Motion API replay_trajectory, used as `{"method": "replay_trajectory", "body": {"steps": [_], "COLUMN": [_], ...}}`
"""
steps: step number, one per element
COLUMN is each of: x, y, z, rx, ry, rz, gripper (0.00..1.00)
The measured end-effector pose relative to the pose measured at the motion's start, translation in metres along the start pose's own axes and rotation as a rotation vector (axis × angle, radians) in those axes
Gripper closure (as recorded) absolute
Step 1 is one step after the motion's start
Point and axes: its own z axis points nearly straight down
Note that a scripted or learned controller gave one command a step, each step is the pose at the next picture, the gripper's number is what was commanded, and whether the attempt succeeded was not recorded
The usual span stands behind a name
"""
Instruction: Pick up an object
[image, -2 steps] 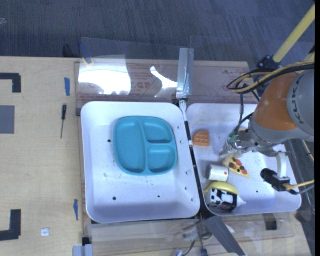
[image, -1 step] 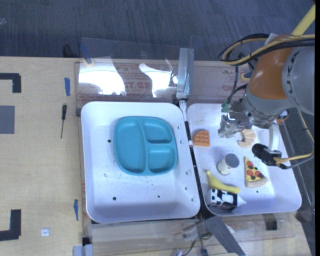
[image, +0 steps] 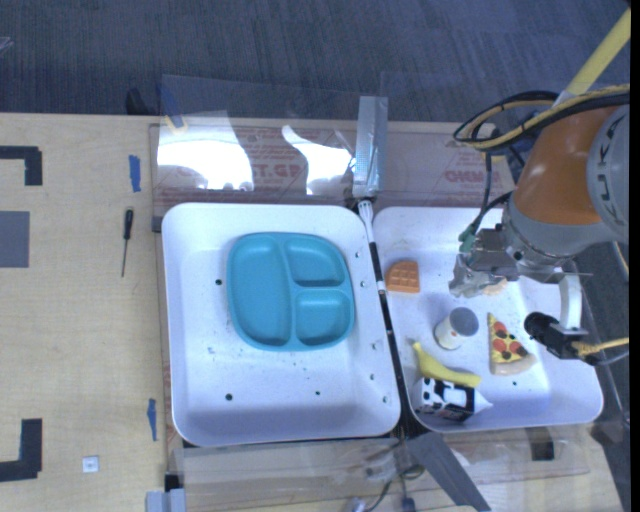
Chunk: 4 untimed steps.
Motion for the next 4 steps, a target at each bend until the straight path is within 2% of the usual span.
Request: {"method": "replay_trajectory", "body": {"steps": [1, 2, 3, 4], "x": [-0.054, -0.086, -0.105, -0.064], "y": [0.068, 0.077, 0.079, 0.087], "z": [0.033, 0.025, 0.024, 0.013], "rx": [0.000, -0.004, -0.002, -0.003], "ry": [-0.002, -0.001, -0.001, 0.001], "rz": [0.119, 0.287, 0.712, 0.934], "gripper": [1.00, 1.00, 1.00, 1.00]}}
